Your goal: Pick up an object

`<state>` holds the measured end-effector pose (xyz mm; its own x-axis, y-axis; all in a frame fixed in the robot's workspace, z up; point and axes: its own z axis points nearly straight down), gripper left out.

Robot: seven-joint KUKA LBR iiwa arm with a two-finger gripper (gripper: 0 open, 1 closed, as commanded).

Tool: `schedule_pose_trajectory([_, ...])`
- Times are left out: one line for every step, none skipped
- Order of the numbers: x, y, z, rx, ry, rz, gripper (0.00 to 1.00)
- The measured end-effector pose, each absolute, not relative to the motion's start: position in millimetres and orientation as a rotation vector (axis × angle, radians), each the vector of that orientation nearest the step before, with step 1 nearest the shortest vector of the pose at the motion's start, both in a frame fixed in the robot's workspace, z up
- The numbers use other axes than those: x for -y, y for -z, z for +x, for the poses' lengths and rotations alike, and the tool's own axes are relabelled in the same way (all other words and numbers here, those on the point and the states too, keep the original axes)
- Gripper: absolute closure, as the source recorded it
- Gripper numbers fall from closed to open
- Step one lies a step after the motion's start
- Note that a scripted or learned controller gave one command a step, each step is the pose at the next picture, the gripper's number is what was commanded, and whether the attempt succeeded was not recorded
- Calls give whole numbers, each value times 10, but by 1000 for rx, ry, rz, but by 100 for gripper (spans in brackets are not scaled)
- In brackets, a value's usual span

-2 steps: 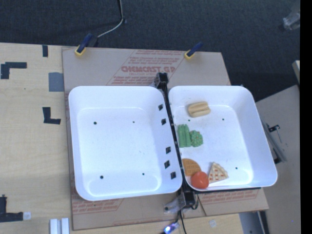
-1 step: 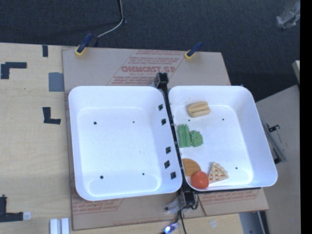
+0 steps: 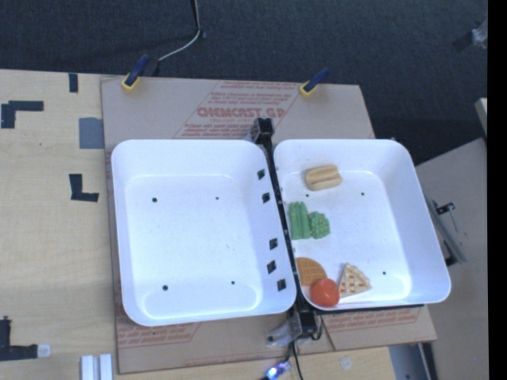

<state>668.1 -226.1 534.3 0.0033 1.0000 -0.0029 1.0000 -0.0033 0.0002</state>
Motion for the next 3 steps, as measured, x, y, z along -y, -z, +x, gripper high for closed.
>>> schedule_pose_trajectory([2092, -5349, 6686, -2222, 1, 2219, 100])
schedule_pose_trajectory([2228, -5346, 6685, -2219, 2, 2221, 100])
schedule_pose_trajectory([2231, -5347, 6687, -2221, 1, 2220, 100])
